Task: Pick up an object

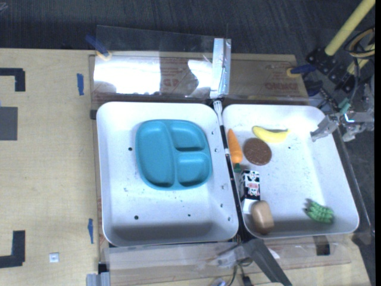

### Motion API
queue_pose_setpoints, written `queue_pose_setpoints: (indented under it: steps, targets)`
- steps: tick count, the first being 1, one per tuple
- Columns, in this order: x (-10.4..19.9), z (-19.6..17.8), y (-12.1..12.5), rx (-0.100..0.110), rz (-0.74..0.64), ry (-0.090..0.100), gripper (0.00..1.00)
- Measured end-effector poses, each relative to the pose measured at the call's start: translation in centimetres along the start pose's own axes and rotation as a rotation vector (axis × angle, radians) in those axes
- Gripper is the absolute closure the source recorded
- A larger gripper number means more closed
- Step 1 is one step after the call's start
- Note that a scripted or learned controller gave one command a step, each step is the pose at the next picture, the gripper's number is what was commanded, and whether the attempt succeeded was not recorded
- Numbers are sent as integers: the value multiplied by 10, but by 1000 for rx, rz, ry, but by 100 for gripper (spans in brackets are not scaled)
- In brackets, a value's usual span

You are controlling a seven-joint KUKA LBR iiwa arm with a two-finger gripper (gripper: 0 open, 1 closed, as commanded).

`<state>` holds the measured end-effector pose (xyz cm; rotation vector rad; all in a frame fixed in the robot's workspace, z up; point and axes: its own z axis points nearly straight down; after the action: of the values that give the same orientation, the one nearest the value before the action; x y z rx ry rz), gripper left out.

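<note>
The right bin (333,177) holds several small objects. A yellow banana (269,134) lies near its back, with a brown round disc (258,151) just in front of it. An orange carrot (235,146) lies along the left wall. Nearer the front are a black-and-white carton (252,185), a tan rounded piece (261,215) in the front left corner, and a green bumpy piece (319,211) at the front right. My gripper (334,124) hangs over the bin's back right rim, away from all the objects, with nothing seen in it.
The left bin (119,207) holds a blue divided plate (174,154). A clear upright panel (161,64) stands behind the left bin. Cables and a yellow tube (354,19) crowd the upper right, beside the arm.
</note>
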<state>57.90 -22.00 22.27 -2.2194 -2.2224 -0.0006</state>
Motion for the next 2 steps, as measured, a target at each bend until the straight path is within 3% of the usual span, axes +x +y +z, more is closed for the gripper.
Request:
queue_pose_setpoints:
  steps: [1, 2]
  targets:
    - [66, 104, 44, 8, -42, 3, 0]
    - [116, 136, 74, -5, -65, -2, 0]
